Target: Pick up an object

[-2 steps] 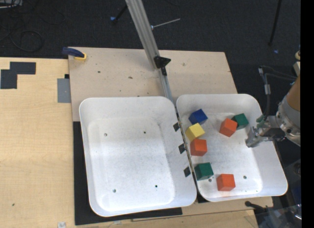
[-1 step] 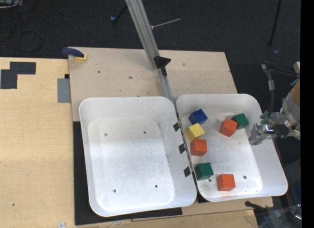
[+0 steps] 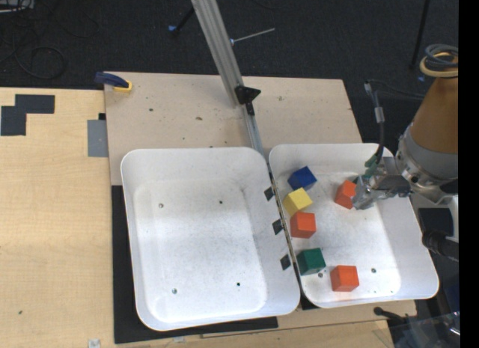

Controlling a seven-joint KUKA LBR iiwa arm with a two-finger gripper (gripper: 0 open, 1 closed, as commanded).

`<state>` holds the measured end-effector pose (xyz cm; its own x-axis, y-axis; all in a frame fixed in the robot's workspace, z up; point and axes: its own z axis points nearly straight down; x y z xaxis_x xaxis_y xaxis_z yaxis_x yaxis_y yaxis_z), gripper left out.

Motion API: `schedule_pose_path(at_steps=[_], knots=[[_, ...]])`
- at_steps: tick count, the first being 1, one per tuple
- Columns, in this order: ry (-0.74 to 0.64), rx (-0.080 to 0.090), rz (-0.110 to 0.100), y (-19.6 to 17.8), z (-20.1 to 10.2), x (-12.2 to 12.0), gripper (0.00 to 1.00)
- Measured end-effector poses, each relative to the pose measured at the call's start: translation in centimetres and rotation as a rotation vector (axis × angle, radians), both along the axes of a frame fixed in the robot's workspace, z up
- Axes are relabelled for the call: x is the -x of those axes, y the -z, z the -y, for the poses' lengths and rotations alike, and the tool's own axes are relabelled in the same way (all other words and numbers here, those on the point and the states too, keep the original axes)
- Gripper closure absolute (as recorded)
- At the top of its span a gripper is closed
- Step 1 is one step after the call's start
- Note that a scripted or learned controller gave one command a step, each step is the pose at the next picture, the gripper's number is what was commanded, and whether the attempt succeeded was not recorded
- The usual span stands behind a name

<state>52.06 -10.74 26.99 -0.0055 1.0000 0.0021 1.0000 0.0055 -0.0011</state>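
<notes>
Nearest the camera in the right-hand shallow white bin sit a small orange-red cube and a dark green cube beside the divider. Behind them come another orange-red cube, a yellow cube and a blue cube, bunched close along the inner wall. Farther right, the grey two-finger gripper is down at a lone orange block. Whether it is spread or closed on the block I cannot tell. The risk I see is a grip on the block's right edge only: lifting could tip it free or nudge it toward the yellow cube. The left-hand shallow white bin lies beyond reach of this move.
</notes>
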Motion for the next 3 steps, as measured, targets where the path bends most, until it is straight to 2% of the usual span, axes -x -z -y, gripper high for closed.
schedule_pose_path(at_steps=[2, 3], knots=[[0.001, 0.001, -0.001, 0.0, -10.1, -2.6, 1.00], [0.002, 0.002, -0.002, 2.1, -14.6, -4.8, 1.00]])
